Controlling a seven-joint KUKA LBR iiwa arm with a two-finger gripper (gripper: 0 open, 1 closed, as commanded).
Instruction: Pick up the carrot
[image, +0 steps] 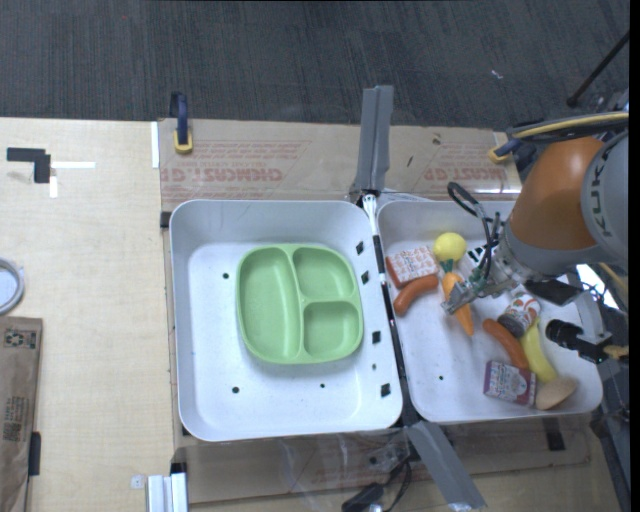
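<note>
Meanwhile, the hand (462, 293) is hanging low in the right bin (430, 385), its grip impossible to read, directly over the carrot (464, 313) lying between the sausage (416, 293) and banana (541, 351).

Green divided plate (298, 302) in left bin (190, 330); lemon (450, 245), hot dog (416, 293), banana (540, 352) (right bin)

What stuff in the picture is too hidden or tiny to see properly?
- Gripper: in the camera view, its fingertips over the carrot are too small to tell whether they grip it.
- Carrot: its upper end is hidden under the gripper.
- Small can: label too small to read; the arm covers part of it.
- Right bin: the arm hides its far right side.
- Banana: partly tucked behind the can.
</note>
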